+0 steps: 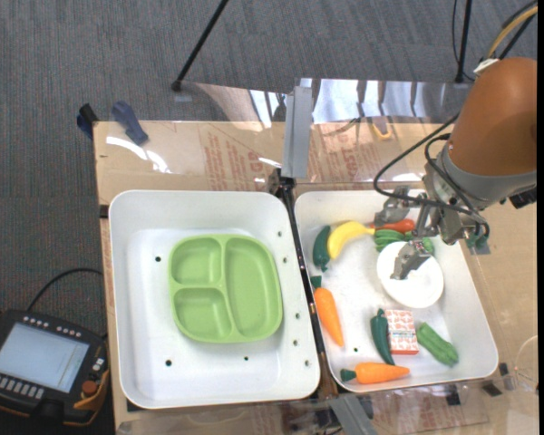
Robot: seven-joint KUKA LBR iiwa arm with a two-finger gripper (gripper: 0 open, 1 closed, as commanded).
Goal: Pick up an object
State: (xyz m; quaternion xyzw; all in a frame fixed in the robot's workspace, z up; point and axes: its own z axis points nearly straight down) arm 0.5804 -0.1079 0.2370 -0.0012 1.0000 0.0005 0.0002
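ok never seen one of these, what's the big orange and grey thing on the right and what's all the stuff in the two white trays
That is a grey robot arm with an orange band, seen from one camera fixed above the bench. Its two-finger gripper hangs over a round white disc in the right white bin; nothing shows between its fingers. Around the disc lie toy foods: a yellow banana, two orange carrots, dark green peppers, a lighter green vegetable and a small red and white box. The left white bin holds a light green divided plate.
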